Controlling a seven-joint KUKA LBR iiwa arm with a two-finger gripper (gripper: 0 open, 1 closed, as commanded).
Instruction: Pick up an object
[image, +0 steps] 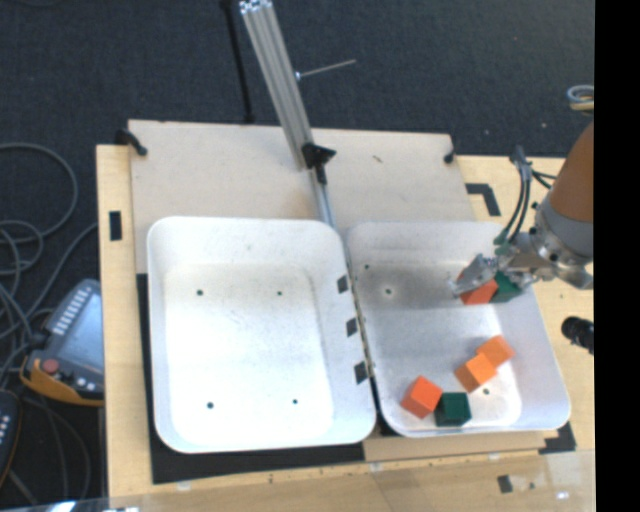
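An orange block (481, 293) sits at the hand (487, 284), partly hidden by its fingers, with something green (507, 289) beside it; whether it is grasped I cannot tell. The left bin (245, 235) is on the desk (115, 300). The right bin (420, 240) holds an orange cube (422, 396), dark green cube (453, 409) and two orange blocks (484, 363)

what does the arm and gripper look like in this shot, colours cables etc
The arm enters from the right: an orange-brown rounded section above a grey metallic wrist ring. Thin dark cables loop along its left side down toward the wrist. The gripper is small, built of grey and silver metal parts with a dark green-tinted piece on its side. No readable markings can be made out.
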